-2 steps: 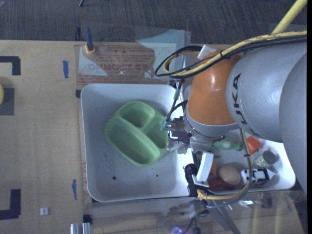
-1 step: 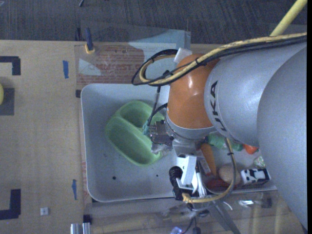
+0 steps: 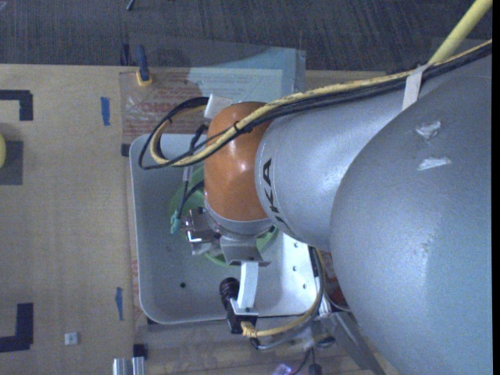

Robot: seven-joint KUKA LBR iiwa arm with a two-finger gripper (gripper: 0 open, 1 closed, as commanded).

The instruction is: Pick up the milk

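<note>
1. The gripper point(image 3: 224, 243) sits straight under the orange band point(image 3: 230, 162) of the arm point(image 3: 375, 209), pointing down into the white bin point(image 3: 156, 287). The wrist blocks it from above, so I honestly can't tell if it's spread or clamped, or whether it has anything in it
2. Something green and curved point(image 3: 178, 209) peeks out on the left of the wrist, low in the bin, maybe a plate or bowl rim
3. As for the milk, my best guess is it's in this same bin under the wrist, but I can't tell for sure
4. Handling-wise, I'd expect a milk carton or toy bottle to be light, with smooth, slightly slippery sides that give a bit if squeezed hard. I'd take it across the flat middle of the body rather than the top, with a firm but not crushing squeeze
5. A yellow cable point(image 3: 312, 96) and a black one loop off the arm and hang near the bin's top edge, so there's some snag risk
6. The bin floor looks smooth and shallow-walled, so things could slide when nudged
7. The bin rests on a wooden bench point(image 3: 70, 209) with blue tape marks point(image 3: 105, 110), and dark carpet point(image 3: 312, 14) runs beyond it
</note>
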